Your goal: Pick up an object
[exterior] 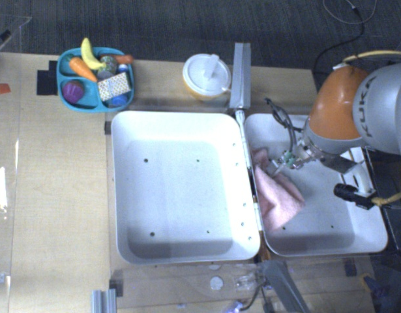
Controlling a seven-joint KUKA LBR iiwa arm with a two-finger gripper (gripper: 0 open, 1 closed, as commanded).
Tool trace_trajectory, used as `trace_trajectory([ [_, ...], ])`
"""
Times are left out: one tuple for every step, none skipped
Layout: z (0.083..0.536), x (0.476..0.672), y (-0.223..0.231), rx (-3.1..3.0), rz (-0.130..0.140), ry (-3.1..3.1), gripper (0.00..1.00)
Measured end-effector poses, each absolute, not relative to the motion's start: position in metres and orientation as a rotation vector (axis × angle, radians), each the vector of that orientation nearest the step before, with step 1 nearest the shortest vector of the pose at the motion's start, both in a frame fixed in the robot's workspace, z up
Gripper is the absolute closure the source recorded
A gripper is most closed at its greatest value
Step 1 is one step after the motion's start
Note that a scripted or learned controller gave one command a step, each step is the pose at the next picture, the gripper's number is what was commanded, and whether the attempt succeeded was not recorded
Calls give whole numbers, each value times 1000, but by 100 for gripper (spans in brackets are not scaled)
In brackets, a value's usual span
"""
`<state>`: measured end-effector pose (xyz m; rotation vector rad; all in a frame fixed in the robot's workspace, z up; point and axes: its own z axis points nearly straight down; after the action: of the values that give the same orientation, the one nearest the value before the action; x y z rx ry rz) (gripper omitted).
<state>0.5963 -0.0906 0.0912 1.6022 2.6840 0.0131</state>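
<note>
So the pink crumpled cloth [277, 194] is the landmark here. It lies in the right-hand shallow white bin [330, 237], bunched against that bin's left wall and running from about the middle down toward the near edge. The two-finger gripper [273, 169] sits right at the cloth's upper end, low in the bin and basically on top of the fabric. Its tip is small and dark, and honestly it's impossible to tell from this angle whether it's spread or pinched, or whether any cloth is actually caught in it. Can't call that one.

Right of the cloth and a bit farther back is the grey arm with the orange band [337, 103], reaching in over the bin's right side with some cables trailing off it.

Left of the cloth, just past the divider, is the other shallow white bin [122, 194]. Beyond the cloth, up on the wooden bench, there's a round white-lidded yellow container [207, 75], and way off to the far left of it a blue divided tray [64, 102] with toy food, including a yellow banana [89, 54] and an orange carrot [81, 68].
</note>
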Motion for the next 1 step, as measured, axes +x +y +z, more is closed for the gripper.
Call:
trace_trajectory([
  [91,629,-91,1482,10,2755,0],
])
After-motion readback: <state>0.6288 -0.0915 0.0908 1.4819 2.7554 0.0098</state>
